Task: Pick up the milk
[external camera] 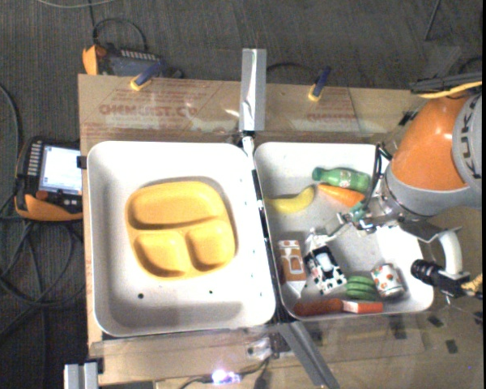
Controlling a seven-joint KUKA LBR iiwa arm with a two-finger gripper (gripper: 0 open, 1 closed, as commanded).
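Observation:
The milk (326, 271) is a small black-and-white carton lying in the right bin (292, 162), near its front middle. My gripper (317, 240) reaches in from the right on the grey arm with the orange band (428, 154). Its tip hangs just above the carton's far end, close to it or touching it. Nothing shows as lifted off the bin floor.
Around the milk lie a brown carton (291, 259), a green cucumber (360, 286), a red-and-white can (387, 279) and a red and white piece (337, 305). A banana (295, 202), carrot (343, 195) and green bottle (340, 175) lie farther back. The left bin (105, 217) holds a yellow divided tray (181, 225).

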